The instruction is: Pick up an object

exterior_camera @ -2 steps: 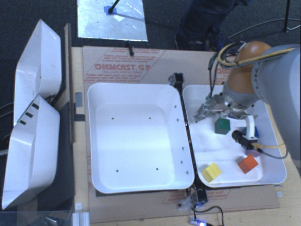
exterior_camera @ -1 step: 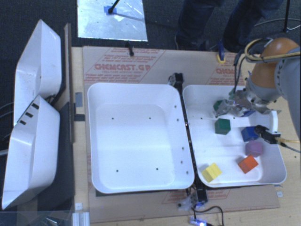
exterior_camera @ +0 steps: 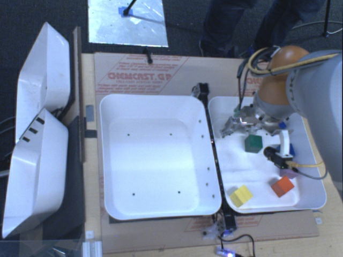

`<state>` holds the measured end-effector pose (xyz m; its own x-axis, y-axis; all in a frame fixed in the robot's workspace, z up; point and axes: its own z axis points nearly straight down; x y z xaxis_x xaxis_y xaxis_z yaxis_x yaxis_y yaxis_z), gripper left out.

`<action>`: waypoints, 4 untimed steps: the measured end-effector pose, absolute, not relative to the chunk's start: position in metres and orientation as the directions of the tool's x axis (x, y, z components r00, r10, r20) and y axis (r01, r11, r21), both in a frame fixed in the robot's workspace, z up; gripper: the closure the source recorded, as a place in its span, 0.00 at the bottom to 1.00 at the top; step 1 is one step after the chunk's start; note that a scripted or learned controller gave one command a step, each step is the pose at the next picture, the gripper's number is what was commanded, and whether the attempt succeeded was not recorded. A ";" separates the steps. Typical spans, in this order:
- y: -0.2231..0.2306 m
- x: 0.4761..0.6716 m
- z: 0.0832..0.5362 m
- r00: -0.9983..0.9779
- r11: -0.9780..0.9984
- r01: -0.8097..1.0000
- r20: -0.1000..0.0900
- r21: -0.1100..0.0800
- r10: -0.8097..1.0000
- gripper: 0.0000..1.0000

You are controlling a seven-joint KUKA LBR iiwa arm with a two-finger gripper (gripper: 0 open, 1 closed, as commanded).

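The green cube (exterior_camera: 253, 143) is seen just below-right of the gripper (exterior_camera: 239, 123) in the right bin (exterior_camera: 313, 199); its grip state cannot be told.

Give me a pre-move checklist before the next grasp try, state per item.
1. Targets in right bin: ok; green block, yellow block, orange block.
2. Gripper over right bin: ok, beside green block.
3. Object between fingers: cannot tell.
4. Blocks apart from one another: ok.
5. Yellow block away from bin wall: not ok, near the front rim.
6. Yellow cable off the blocks: cannot tell, runs close above orange block.
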<state>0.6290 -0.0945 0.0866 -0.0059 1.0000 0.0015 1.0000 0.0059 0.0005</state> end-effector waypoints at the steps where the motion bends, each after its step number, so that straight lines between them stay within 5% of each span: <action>1: -0.155 0.566 0.087 0.006 -0.006 1.000 -0.001 -0.001 1.000 0.00; 2: -0.151 0.568 0.098 0.000 0.000 1.000 -0.001 0.003 1.000 1.00; 3: -0.083 0.635 0.137 -0.008 0.008 1.000 0.001 0.006 1.000 1.00; 4: -0.035 0.597 0.189 -0.004 0.004 1.000 0.001 0.005 1.000 1.00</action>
<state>0.5966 -0.0345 0.1895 -0.0043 1.0000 0.0009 1.0000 0.0043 0.0051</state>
